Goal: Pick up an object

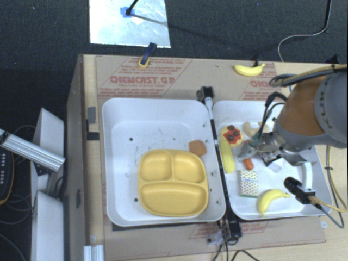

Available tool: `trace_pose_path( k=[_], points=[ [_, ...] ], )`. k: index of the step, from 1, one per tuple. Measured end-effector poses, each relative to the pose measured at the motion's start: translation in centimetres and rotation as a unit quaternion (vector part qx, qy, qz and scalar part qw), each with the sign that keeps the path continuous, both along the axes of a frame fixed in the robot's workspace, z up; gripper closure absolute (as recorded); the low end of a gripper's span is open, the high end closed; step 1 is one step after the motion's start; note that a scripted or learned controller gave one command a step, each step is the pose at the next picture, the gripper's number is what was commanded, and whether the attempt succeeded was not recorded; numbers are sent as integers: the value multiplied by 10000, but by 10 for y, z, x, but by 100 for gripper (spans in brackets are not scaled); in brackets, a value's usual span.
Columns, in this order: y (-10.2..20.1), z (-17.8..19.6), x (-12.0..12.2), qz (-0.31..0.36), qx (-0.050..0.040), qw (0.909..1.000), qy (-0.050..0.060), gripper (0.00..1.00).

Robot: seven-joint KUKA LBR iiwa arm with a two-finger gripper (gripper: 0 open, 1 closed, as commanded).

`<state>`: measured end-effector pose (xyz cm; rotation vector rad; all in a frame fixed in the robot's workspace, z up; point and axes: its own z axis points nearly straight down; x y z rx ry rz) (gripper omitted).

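End effector (pixel 255 148) is down in the right bin (pixel 246 111), hovering low over the middle of the clutter, and honestly I can't tell whether it's open or closed from this angle. Stuff in that bin: a long yellow piece (pixel 227 154) lying along the left wall, a small item with red and dark berries (pixel 232 135) just above it, a pale lump (pixel 249 128) next to that, and a little orange piece (pixel 248 163) right under the end effector. Closer to the front edge there's a white box with yellow dots (pixel 249 184), plus a banana (pixel 272 199) beside it. All of those are just lying on the bin floor.

The left bin (pixel 141 118) has a yellow divided plate (pixel 174 182) sitting toward the front, with a brown cookie-looking thing (pixel 197 147) just off its top right corner. A second banana (pixel 249 69) sits on the bench (pixel 163 75) behind the right bin.
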<state>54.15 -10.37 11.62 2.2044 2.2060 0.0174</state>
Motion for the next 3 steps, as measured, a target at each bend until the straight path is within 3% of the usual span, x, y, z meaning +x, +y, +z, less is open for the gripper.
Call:
trace_pose_path(
  k=[1,2,3],
  points=[
    [-36,-27,57,10,37,9999,106,0],
    [3,-32,41,6,32,9999,112,0],
    [3,-21,41,15,35,9999,107,100]
  ],
)
